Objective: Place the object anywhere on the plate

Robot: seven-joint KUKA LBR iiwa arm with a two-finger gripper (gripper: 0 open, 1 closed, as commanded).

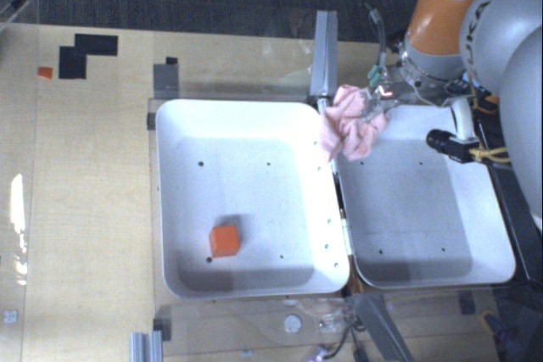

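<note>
The jaws (373, 102) look closed on a crumpled pink cloth (352, 130) hanging over the divide between the two bins at about one o'clock from centre, so the pickup seems done while the placing remains, with no plate identifiable here.

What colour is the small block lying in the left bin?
Orange. The block shows clearly in the camera view, lying near the front of the left bin.
</note>
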